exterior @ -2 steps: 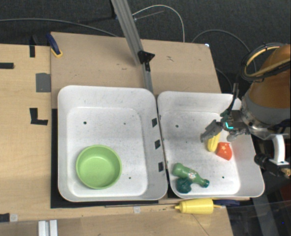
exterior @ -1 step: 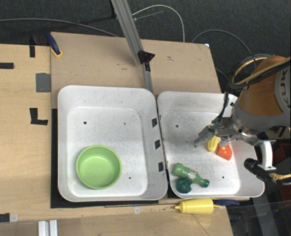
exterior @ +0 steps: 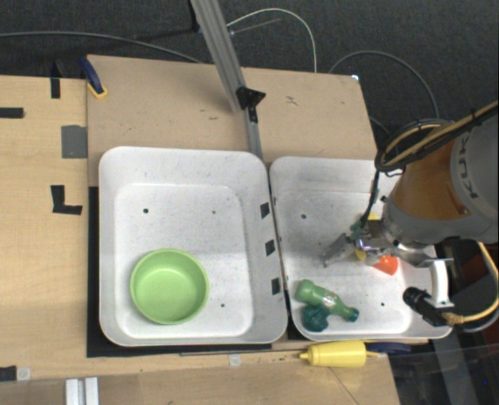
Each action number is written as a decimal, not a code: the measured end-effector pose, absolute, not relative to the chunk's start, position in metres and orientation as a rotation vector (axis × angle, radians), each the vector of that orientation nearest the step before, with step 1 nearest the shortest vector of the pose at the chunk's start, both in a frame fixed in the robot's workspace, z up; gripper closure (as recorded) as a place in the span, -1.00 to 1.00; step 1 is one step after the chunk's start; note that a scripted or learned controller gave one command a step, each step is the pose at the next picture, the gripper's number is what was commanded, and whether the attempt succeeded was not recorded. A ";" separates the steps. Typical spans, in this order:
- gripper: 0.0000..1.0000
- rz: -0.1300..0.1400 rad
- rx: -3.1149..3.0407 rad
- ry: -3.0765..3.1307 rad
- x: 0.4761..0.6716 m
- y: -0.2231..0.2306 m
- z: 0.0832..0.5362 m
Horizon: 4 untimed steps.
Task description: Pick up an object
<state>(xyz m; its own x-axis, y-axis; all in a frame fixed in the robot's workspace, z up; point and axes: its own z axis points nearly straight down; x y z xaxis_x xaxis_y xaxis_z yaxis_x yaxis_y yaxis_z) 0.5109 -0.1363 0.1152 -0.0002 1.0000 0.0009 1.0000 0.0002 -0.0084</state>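
The wooden table (exterior: 190, 108) carries two shallow white bins side by side. In the left bin (exterior: 181, 175), a light green bowl (exterior: 169, 286) sits upright near the front left corner. In the right bin (exterior: 317, 192), a green bottle-shaped toy (exterior: 321, 296) lies on its side near the front edge, with a darker teal piece (exterior: 316, 316) touching it. A yellow object (exterior: 336, 354) lies on the table just outside that bin's front rim. Farther right, the arm (exterior: 439, 188) reaches into the right bin; its pincer (exterior: 344, 250) hangs low over the bin floor with the fingers (exterior: 333, 251) spread apart, gripping nothing. A small orange object (exterior: 387, 265) lies just beside the wrist.
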 end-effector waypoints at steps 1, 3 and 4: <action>-1.00 0.002 -2.221 -2.223 0.511 -0.136 0.089; 1.00 -0.001 -2.221 -2.224 0.516 -0.136 0.142; 1.00 -0.001 -2.222 -2.224 0.518 -0.138 0.184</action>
